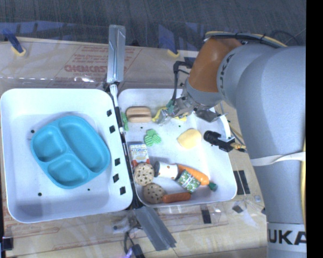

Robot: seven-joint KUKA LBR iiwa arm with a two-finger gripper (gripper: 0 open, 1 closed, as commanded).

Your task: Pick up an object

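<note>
I see the gripper low in the right bin, at its far edge beside the hot-dog bun. It seems to touch something yellow there; whether it grips anything, I cannot tell. The blue tray sits in the left bin.

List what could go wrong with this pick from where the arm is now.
The gripper sits low at the right bin's far edge among crowded toy food: it could nudge the bun or the small yellow piece instead of gripping one. A rim collision is possible.
</note>
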